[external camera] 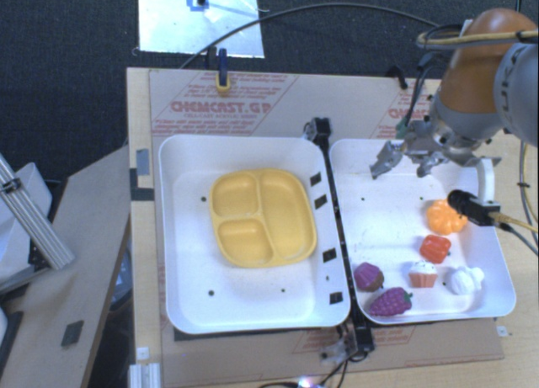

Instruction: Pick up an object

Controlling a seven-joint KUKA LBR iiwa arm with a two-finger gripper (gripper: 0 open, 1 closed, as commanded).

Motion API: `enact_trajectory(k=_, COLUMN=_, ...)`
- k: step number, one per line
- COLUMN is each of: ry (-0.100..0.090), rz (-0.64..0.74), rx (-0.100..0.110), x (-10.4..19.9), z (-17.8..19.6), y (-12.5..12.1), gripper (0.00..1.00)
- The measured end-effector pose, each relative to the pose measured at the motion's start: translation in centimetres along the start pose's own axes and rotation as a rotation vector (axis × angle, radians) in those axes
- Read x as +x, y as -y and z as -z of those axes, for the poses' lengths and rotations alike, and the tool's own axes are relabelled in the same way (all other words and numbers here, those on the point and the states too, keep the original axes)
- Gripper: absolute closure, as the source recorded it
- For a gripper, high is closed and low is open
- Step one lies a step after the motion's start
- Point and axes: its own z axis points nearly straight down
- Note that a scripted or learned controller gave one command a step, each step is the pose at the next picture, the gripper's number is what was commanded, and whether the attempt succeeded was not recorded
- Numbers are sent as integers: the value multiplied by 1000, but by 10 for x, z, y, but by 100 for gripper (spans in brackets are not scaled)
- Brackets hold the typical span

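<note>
Camera view shows the task's candidates, a cluster of small toy foods, lying in the right bin [497,294] below and to the right of the gripper [408,162], none of them touching it. Nearest the hand is an orange toy [444,217], with a red pepper [434,248] just under that; farther down sit a pink-topped cupcake [423,274], a white toy [464,279] beside it, a dark purple piece [368,277] and a bunch of purple grapes [390,301] at the bin's near edge. The gripper hangs over the upper part of the right bin, its two fingers [386,161] spread apart and pointing down toward the bin floor, with nothing between them and nothing in contact with them. The floor directly beneath the hand is bare white plastic. Behind the hand, the grey arm [522,92] with its orange band [480,62] comes in from the right. To the hand's left, across the divider where the two bins meet, the left bin [181,209] holds a yellow divided tray [261,216], lying flat and well apart from the hand.
</note>
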Motion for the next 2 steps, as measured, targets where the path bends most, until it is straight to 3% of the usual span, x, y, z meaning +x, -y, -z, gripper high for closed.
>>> enact_trajectory(k=1, ry=1, rz=2, rx=-14, x=0, z=8, y=-3, gripper=0)
enact_trajectory(k=2, ry=1, rz=4, rx=-11, x=5, z=-51, y=-10, gripper=0)
